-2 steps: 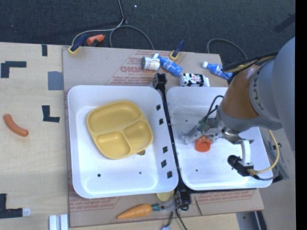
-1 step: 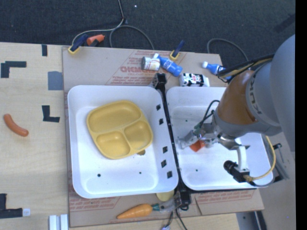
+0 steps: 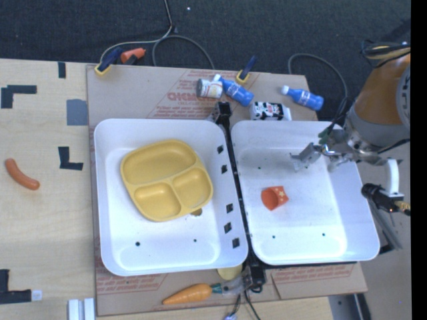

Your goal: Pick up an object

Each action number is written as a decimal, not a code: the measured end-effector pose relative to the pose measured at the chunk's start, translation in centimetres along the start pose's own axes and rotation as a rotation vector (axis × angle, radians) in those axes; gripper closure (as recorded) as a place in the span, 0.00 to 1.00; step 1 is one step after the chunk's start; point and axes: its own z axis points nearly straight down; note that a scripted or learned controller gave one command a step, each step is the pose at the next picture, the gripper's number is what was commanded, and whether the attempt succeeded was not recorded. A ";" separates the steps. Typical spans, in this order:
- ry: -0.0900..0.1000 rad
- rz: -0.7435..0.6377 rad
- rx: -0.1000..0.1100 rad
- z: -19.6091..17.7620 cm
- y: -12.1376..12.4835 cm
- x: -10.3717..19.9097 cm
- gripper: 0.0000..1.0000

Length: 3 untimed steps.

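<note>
1. Orange-red, a small block lies on the floor of the right bin, near its middle and alone there.
2. From the right, the gripper hangs over that bin's upper part, well apart from the block; nothing sits between its fingers, which look spread apart.
3. In the left bin a yellow divided plate rests.
4. Below the bins, a toy carrot lies on the cardboard.

Tray in left bin, block in right bin.
</note>
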 end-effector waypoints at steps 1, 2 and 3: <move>0.011 -0.007 0.021 6.7 -3.0 6.0 0.00; 0.003 -0.003 0.009 10.6 -3.7 7.2 0.00; 0.001 -0.004 -0.001 0.6 3.0 1.8 0.00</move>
